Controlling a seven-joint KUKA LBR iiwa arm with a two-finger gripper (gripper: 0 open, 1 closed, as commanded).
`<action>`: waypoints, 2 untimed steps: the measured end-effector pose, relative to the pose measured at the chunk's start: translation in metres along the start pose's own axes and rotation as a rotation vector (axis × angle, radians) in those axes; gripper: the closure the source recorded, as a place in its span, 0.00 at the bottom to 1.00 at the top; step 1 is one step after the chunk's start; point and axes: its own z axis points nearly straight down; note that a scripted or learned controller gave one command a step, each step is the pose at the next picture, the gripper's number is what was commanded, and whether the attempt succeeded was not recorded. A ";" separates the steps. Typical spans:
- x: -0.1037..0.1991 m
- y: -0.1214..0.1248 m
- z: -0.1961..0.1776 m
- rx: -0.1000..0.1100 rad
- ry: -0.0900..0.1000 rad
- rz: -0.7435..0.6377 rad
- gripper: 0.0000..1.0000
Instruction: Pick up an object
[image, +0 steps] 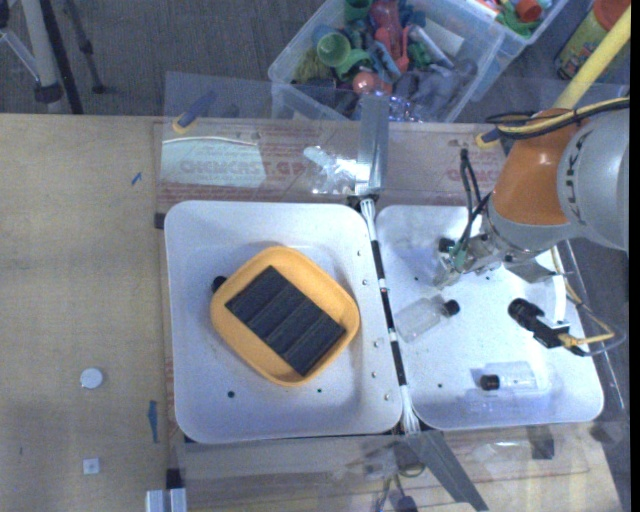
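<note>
Yellow, dark-panelled object (284, 315) lies tilted in the left bin (190, 400), mid-frame left. Gripper (455, 258) sits low in the right bin's (570, 400) upper part, just above a clear bottle (422, 315); finger opening cannot be told. Another clear bottle (508, 378) lies near the lower rim.

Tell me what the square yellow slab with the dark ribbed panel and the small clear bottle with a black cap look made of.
Square yellow slab: probably moulded plastic, matte, with rounded edges; its dark ribbed panel could be rubber or plastic. Small clear bottle: transparent, seemingly plastic or glass, since the white bin shows through it; its black cap looks like plastic.
</note>
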 end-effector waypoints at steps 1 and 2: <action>0.000 0.000 0.000 0.000 0.000 0.000 0.00; 0.029 -0.052 0.011 0.006 0.003 -0.006 0.00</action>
